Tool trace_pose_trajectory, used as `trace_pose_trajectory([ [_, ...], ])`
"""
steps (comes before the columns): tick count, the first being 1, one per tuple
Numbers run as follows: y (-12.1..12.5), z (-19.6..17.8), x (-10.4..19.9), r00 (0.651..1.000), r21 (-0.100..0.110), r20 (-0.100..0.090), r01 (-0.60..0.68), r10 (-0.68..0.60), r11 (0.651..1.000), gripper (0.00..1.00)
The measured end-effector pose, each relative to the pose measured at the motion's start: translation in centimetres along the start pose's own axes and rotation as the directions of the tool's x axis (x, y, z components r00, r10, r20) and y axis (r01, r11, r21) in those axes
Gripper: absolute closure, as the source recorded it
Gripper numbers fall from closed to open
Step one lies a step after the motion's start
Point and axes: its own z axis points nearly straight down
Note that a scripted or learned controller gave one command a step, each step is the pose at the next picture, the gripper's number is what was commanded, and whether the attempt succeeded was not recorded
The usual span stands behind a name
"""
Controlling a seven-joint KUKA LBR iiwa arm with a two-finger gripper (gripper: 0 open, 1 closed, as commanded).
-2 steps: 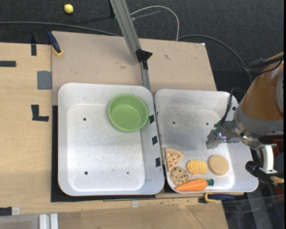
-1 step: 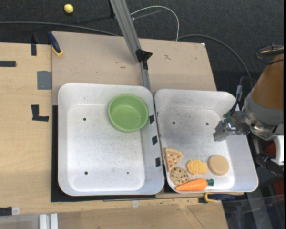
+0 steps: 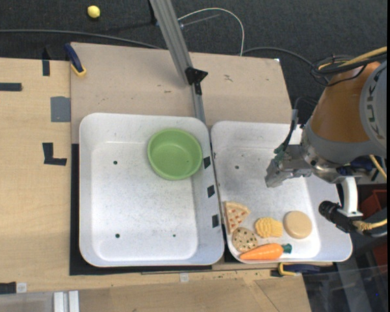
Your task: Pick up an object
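Over the right bin's (image 3: 247, 142) far half, the gripper (image 3: 277, 174) hangs, finger state impossible to tell, well apart from toy foods (image 3: 268, 227) crowding the near edge, where any descent risks nudging neighbours.

Arm (image 3: 367, 119): grey shell with a wide orange band and dark letters on the grey part.
Gripper (image 3: 276, 174): grey metal, angular.
Cables (image 3: 341, 64): thin, yellow and black, looped on top.

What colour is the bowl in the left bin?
Green; the bowl shows plainly in the camera view, near the left bin's upper right.
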Motion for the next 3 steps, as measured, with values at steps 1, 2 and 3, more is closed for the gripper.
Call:
trace_pose_trajectory([
  [1,1.5,-1.1,4.9,1.0,-0.001,0.0,0.0,0.0,1.0,1.0],
  [2,3.2,-0.2,10.7,1.0,0.0,0.0,0.001,-0.001,1.0,1.0],
  [3,5.1,-0.2,16.8,1.0,-0.001,0.0,0.002,-0.002,1.0,1.0],
])
